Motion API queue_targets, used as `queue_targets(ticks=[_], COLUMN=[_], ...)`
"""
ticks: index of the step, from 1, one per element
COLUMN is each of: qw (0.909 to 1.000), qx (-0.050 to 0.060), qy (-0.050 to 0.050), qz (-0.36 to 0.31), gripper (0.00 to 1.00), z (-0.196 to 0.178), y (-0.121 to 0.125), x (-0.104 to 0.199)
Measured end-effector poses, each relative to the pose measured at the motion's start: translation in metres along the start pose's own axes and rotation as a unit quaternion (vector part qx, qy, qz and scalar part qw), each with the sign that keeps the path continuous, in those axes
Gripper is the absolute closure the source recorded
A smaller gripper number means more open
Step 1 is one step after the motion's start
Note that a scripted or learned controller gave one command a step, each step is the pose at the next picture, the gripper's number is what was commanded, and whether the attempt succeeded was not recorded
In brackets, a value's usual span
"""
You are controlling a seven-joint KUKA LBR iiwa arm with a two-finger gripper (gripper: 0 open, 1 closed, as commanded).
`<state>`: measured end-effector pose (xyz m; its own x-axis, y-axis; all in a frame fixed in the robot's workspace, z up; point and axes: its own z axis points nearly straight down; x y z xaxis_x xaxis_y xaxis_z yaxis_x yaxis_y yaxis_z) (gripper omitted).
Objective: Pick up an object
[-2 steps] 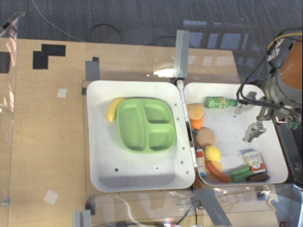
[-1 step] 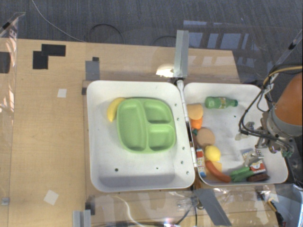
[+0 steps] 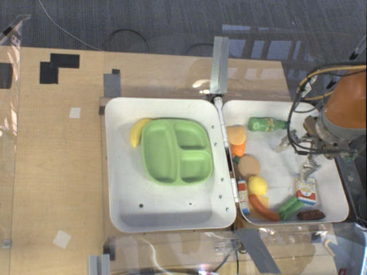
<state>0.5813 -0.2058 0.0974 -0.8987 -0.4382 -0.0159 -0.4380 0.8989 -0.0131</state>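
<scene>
Carton point(image 3: 306, 190), small, red and white, lies in the right bin point(image 3: 281, 171) at the lower right of the frame, directly under the tool point(image 3: 309, 166); judging by that line-up, it is the likely pick. The arm point(image 3: 344, 110), grey with an orange band, reaches in from the right edge, and the tool hangs just above the carton's top end. Whether its two prongs are apart or together I cannot tell; nothing is visibly held between them.

Two white bins sit side by side on a pale wooden tabletop point(image 3: 51, 171). The left bin point(image 3: 166, 211) holds two things: one green divided plate point(image 3: 175, 150) in the middle, and one yellow banana point(image 3: 136, 132) tucked against the plate's upper left edge, partly hidden.

The right bin holds the loose toy food, mostly crowded along its left wall and bottom edge, which leaves its middle bare for the tool to come down. Counted: one green bottle point(image 3: 266, 124) at the top, one bun point(image 3: 235, 134), one orange piece point(image 3: 237, 149), one brown round lump point(image 3: 249, 165), one lemon point(image 3: 257, 185), one sausage point(image 3: 262, 208), one green pepper point(image 3: 291, 206), one dark brown piece point(image 3: 311, 215), and the carton. A small striped packet point(image 3: 241, 189) stands against the left wall.
</scene>
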Motion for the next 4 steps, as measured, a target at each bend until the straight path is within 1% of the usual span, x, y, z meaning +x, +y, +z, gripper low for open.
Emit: queue_targets(ticks=[1, 2, 3, 4], qw=[1.0000, 0.9983, 0.9993, 0.9994], qx=[0.003, -0.003, -0.003, 0.000], qy=[-0.004, -0.001, 0.000, -0.006], qz=[0.006, -0.058, 0.037, 0.034], gripper=[0.00, 0.00, 0.00, 1.00], z=[-0.001, 0.007, 0.006, -0.008], y=[0.025, 0.048, 0.112, 0.112], x=[0.051, -0.016, -0.035, -0.039])
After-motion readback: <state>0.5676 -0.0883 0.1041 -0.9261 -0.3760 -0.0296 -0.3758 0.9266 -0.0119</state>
